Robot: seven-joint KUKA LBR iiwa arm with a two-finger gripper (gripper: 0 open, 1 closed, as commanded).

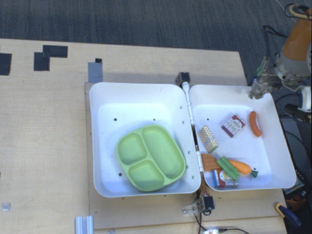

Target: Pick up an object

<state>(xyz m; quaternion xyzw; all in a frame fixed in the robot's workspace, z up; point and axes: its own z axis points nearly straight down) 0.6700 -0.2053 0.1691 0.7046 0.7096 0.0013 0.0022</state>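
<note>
Orange sausage [255,124] lies in the right bin [280,145], below the jaws [257,89].

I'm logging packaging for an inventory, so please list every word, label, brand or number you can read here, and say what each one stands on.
No text can be read in this view.
Red and white packet, right bin: has print, too blurred to read.
Patterned box, right bin: speckled print, no legible letters.
Small can, by the bin's near edge: coloured label, too small to read.
Green divided plate, left bin: plain, no marking visible.
</note>
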